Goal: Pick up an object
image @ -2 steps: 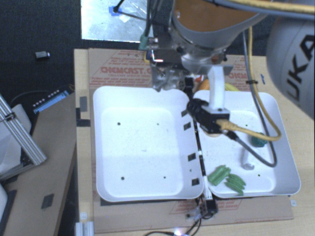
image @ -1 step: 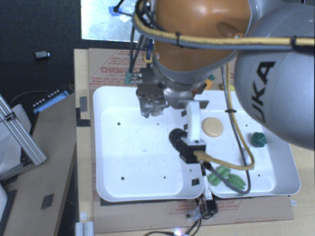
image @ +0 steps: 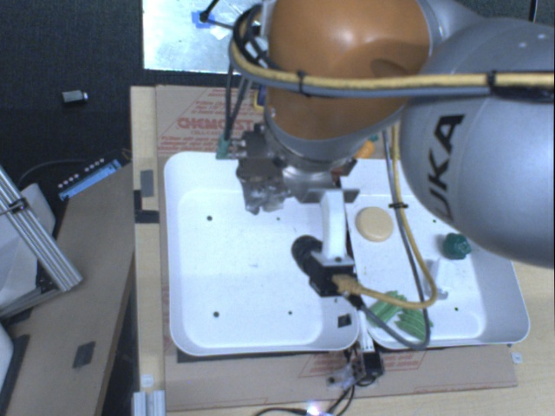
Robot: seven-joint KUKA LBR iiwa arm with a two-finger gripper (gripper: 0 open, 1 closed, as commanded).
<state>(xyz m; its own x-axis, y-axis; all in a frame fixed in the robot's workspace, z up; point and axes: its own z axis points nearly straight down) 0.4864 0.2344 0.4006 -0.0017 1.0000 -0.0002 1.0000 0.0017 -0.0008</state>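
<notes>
While the hand [image: 260, 198] hangs over the far part of the left bin [image: 217, 267], low above its white floor, nothing can be seen in its grasp. Whether it is released or clenched: cannot tell, as the wrist and the bulk of the arm [image: 347, 50] cover it from above.

Candidates for the pick all lie in the right bin [image: 473, 297], well apart from the hand:
- tan disc [image: 375, 224], flat on the floor at the far left of that bin, just right of the divide between the bins. Nearest of the three to the hand.
- teal lump [image: 455, 247], small, further right, partly under the arm's edge.
- green bristly piece [image: 401, 308], at the near left corner of that bin; its shape is hard to make out.

Both bins sit on a cardboard sheet [image: 186, 124] with red print.

Step in hand, as I judge it: approach or search, with no object secured. The hand is over a stretch of bin floor where I see nothing to take.

Next move calls for: a shift right across the divide, alignment above one target, a descent with the hand released, then closure. The disc is closest but lies flat and thin, so a pinch across its rim may slip. The teal lump looks the easier shape to grip.
</notes>
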